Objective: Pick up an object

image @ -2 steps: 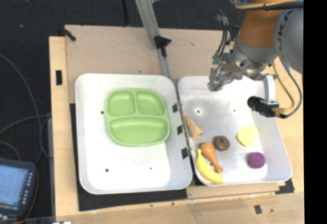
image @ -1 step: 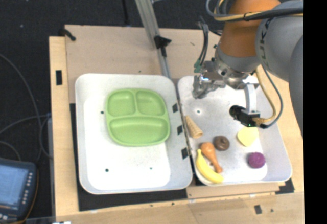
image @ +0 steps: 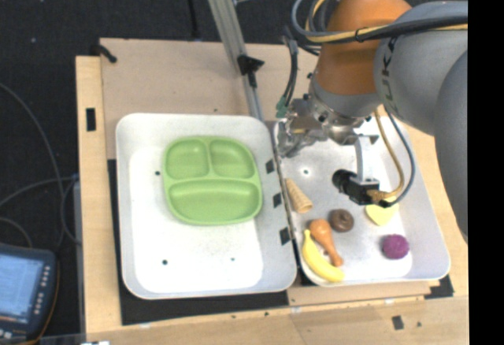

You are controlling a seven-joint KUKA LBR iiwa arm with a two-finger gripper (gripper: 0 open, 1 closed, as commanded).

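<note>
The gripper point(image: 288, 140) hangs under the orange wrist band over the far left part of the right bin point(image: 417, 257), near the divide between the bins. Nothing shows between its fingers. Below it in the right bin lie a tan cone-shaped piece point(image: 298, 195), a brown doughnut point(image: 341, 219), an orange drumstick point(image: 325, 240), a yellow banana point(image: 318, 263), a yellow wedge point(image: 381, 214) and a purple ball point(image: 394, 246). The cone lies closest, a short way nearer the front than the gripper.
A green divided plate point(image: 213, 180) lies in the left bin point(image: 142, 257). A slanted metal pole point(image: 228, 20) rises behind the bins. A black cable fitting point(image: 354, 186) hangs from the arm over the right bin. The big grey arm covers the right bin's far corner.
</note>
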